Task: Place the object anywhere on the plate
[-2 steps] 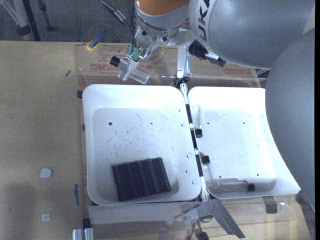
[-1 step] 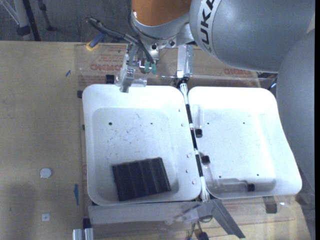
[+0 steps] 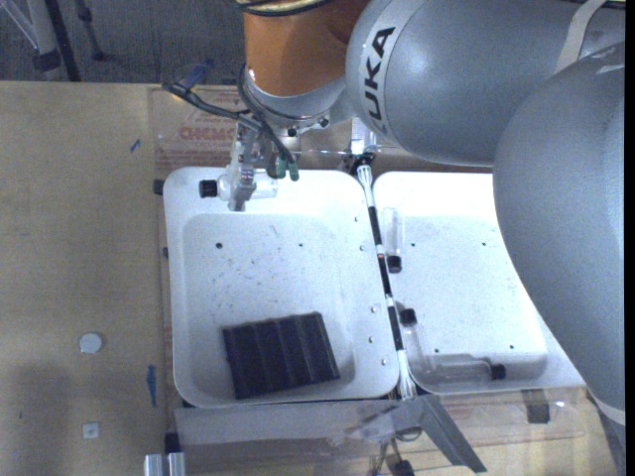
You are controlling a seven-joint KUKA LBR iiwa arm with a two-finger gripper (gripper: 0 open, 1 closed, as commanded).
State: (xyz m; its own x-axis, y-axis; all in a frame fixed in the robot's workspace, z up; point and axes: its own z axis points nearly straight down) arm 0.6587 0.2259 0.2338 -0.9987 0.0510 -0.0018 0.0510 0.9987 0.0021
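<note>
The arm is the biggest thing here, a grey bulk with its orange band crossing the top and right of the camera view. Next come two white bins side by side; I take the left bin as the landmark, with the right bin touching its right wall.

Inside the left bin, toward its near wall, lies one dark ribbed rectangular slab. Whether this is the plate or the object I cannot tell (no other loose item stands out in either bin). Its long axis runs roughly along the bin's near wall, tilted slightly up to the right.

The gripper hangs at the far wall of the left bin, near its far-left corner. Its fingers are too small and washed out against the white to judge, so I cannot tell whether it is parted, closed or carrying anything.

The relation that matters: the slab lies straight across the bin floor from the gripper, toward the near wall and a little right, well apart from it. One arm, one gripper, two bins, one slab.
</note>
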